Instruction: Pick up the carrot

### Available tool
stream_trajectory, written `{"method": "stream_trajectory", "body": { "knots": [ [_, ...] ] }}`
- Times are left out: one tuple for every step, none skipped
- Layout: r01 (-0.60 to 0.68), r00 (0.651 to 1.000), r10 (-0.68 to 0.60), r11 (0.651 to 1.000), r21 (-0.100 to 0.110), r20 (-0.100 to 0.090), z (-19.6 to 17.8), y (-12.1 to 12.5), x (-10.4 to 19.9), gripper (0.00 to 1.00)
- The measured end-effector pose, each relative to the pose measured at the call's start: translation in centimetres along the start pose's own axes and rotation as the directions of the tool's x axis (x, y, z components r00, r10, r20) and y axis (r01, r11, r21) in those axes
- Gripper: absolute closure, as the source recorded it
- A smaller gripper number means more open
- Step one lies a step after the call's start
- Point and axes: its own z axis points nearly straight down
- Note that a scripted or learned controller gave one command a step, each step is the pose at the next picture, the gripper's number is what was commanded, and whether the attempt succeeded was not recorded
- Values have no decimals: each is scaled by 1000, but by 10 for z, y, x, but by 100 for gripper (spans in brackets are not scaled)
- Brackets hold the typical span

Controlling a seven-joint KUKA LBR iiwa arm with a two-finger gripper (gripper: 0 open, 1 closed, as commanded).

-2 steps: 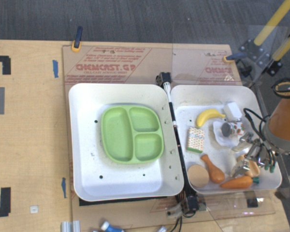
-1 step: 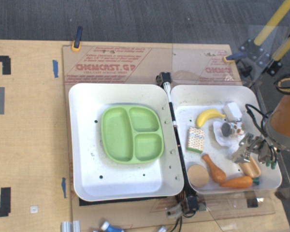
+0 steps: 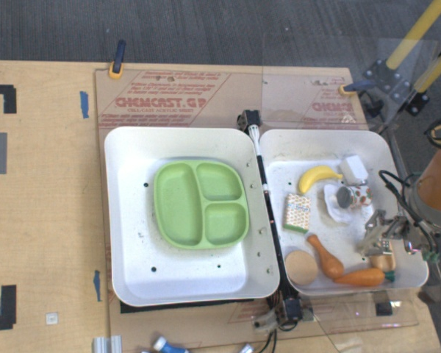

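The carrot [image 3: 360,276] is orange and lies flat near the front right corner of the right bin [image 3: 279,169]. Its length runs left to right. My gripper [image 3: 382,245] hangs low over the bin's right side, just above and behind the carrot's right end. The metal parts and cables of the wrist hide the gripper's tips, and a small tan piece [image 3: 383,262] shows right under them, next to the carrot.
In the right bin there are also a brown drumstick-shaped piece [image 3: 323,253], a round tan bun [image 3: 302,268], a patterned cracker box [image 3: 298,213], a banana [image 3: 317,176] and white items [image 3: 347,194]. The left bin [image 3: 125,219] holds a green divided plate [image 3: 201,204].
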Motion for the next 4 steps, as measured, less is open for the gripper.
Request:
{"method": "stream_trajectory", "body": {
  "knots": [
    [474,880,-474,881,-14,-16,1,4,-36,100],
    [472,882,-472,882,-9,-13,2,2,-36,0],
    [638,770,-638,770,-13,-12,-1,0,-13,0],
    [530,848,-530,848,-2,-2,-117,56,-30,0]
  ]
}}
